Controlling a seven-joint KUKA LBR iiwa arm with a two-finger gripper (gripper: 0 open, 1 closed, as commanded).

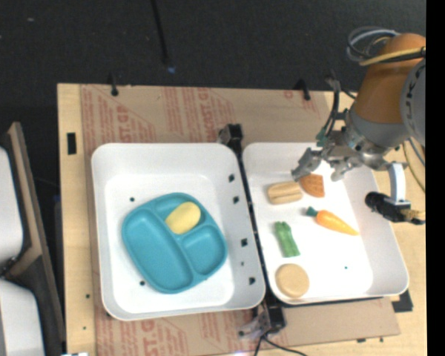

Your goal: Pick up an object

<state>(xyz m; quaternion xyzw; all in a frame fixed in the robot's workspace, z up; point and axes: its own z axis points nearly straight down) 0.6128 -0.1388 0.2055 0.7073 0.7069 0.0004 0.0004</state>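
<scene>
In the right bin (371, 273) lie a tan bread roll (284, 192), an orange-brown wedge (314, 186), a carrot (334, 222), a green vegetable piece (286, 239) and a round tan bun (291, 279). My gripper (322, 166) hangs over the bin's back part, just above the orange-brown wedge. Its two fingers are spread, one to the wedge's left and one to its right. It is open and nothing sits between the fingers.
The left bin (111, 191) holds a blue divided plate (163, 258) with a yellow lump (183, 217) in its rear compartment. A black divider bar (241, 191) runs between the bins. A black fitting (386, 205) sticks in over the right bin's right rim.
</scene>
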